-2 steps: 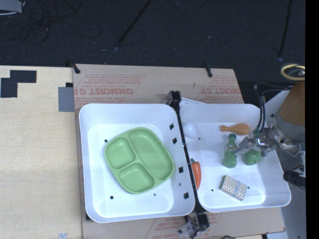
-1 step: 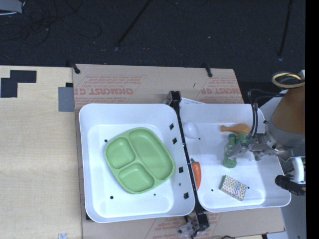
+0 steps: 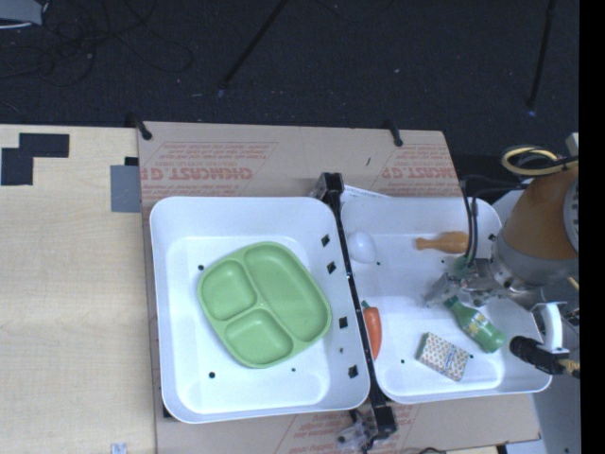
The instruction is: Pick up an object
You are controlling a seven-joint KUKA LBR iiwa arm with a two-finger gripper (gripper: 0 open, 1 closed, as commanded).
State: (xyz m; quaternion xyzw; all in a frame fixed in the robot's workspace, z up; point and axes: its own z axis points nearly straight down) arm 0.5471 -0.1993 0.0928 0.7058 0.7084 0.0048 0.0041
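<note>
Reaching into the right bin (image 3: 397, 372), the gripper (image 3: 461, 287) hovers just beside a green bottle (image 3: 475, 323); we cannot tell how its claw is set. We judge the bottle, lying on its side, could roll away from an off-centre pinch.

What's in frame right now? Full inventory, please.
divided plate: 1, green, left bin
left bin: 1, white, left half of the cardboard
right bin: 1, white, beside the left bin
carrot: 1, orange, right bin by the divider
patterned packet: 1, white and dark, front of right bin
green bottle: 1, green, right bin, next to the gripper
wooden piece: 1, tan, back of right bin
white round object: 1, white, back left of right bin
gripper: 1, grey, over right bin
</note>
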